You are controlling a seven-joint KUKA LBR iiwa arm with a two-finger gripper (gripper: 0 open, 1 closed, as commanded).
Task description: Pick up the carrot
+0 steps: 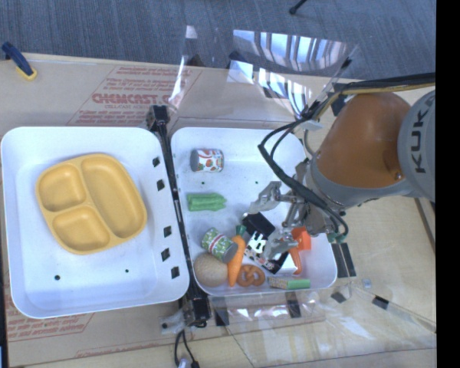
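A robotics lab: a KUKA arm (pixel 368 148) with loose black cabling reaches in from three o'clock over a table (pixel 100 79) lined with printed cardboard. Two white bins (pixel 15 228) sit clipped together, toy food fills the right one, and grey carpet (pixel 138 6) lies at twelve o'clock.
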